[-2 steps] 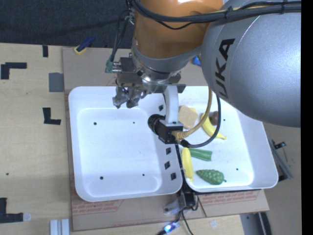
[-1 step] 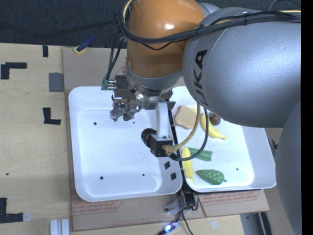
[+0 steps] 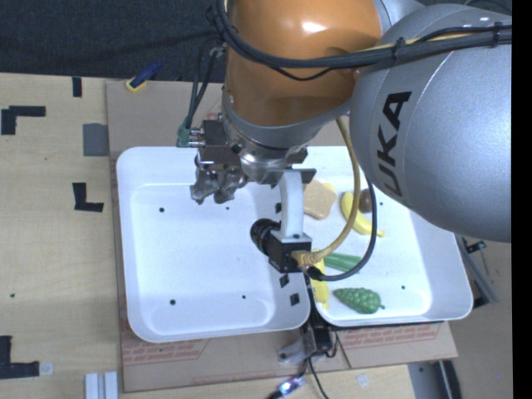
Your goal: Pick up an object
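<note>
Fingers [image 3: 201, 191] look spread a little, dark tips side by side, nothing between them. Your gripper [image 3: 214, 191] hangs over the far part of the left bin [image 3: 141, 306], above bare white floor.

Everything worth picking lies to the right, across the two rims, in the right bin [image 3: 449, 306]:
- tan chunk [image 3: 318, 199], nearest the gripper, just past the rim
- yellow banana [image 3: 357, 216], long axis running far to near, slightly curved
- green pod [image 3: 342, 262], lying left to right, near the dividing rim
- bumpy green cluster [image 3: 359, 299], toward the near wall

My read: you need a move to the right before any descent. The pod sits tight to the rim, so little finger room there. The cluster has open floor on its right. The arm's bulk hides the bin's far right part.
</note>
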Robot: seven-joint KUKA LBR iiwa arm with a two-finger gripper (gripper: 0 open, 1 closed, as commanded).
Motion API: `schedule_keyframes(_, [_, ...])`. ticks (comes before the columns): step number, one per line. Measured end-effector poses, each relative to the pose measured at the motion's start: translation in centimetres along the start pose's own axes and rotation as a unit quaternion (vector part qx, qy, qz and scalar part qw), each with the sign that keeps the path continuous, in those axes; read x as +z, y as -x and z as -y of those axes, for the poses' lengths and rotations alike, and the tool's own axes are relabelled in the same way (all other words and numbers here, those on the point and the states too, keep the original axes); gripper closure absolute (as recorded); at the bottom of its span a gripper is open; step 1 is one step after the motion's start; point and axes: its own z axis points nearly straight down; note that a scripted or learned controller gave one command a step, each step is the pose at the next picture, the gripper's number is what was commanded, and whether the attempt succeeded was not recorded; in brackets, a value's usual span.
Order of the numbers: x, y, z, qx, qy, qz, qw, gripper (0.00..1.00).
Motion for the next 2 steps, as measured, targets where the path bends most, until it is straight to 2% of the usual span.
schedule_keyframes(1, [-11.22,-1.29,-0.18,0.0,0.004,-0.002,1.0,1.0])
schedule_keyframes(2, [-11.49,-1.28,-0.16,0.0,-0.002,0.002,1.0,1.0])
